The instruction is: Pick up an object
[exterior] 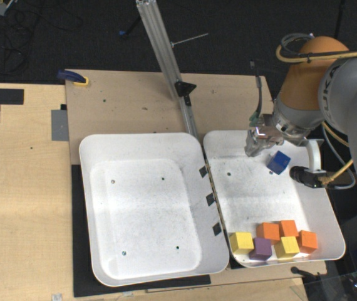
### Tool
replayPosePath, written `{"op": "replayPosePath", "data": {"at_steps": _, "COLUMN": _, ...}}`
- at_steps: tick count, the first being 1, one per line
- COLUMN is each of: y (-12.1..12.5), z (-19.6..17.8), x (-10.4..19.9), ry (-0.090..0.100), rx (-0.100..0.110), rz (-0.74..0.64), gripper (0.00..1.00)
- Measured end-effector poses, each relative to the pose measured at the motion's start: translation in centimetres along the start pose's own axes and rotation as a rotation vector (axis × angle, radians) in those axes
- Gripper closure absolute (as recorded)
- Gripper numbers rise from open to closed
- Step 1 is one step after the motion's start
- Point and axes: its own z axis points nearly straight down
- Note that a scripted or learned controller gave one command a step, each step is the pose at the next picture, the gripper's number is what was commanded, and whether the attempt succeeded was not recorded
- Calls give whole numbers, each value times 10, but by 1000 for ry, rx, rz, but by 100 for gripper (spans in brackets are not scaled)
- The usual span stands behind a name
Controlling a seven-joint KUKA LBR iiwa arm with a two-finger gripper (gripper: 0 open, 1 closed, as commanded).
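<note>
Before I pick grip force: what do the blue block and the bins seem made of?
Blue block: probably painted wood or hard plastic, matte with crisp edges. Bins: likely moulded white plastic, smooth with rounded rims and a slight sheen.

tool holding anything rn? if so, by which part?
Cannot be told. The tool is over the far end of the right bin; the blue cube sits just beside it, tilted, but no grip on it is visible.
</note>
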Motion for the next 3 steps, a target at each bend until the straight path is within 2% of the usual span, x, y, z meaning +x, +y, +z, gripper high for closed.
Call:
{"op": "replayPosePath", "data": {"at_steps": 2, "y": -8, "z": -89, "x": -1, "ry": 0, "rx": 1, "rz": -4, "gripper": 100}}
{"op": "replayPosePath", "data": {"at_steps": 3, "y": -29, "z": -73, "x": 50, "ry": 3, "rx": 9, "rz": -8, "gripper": 100}}
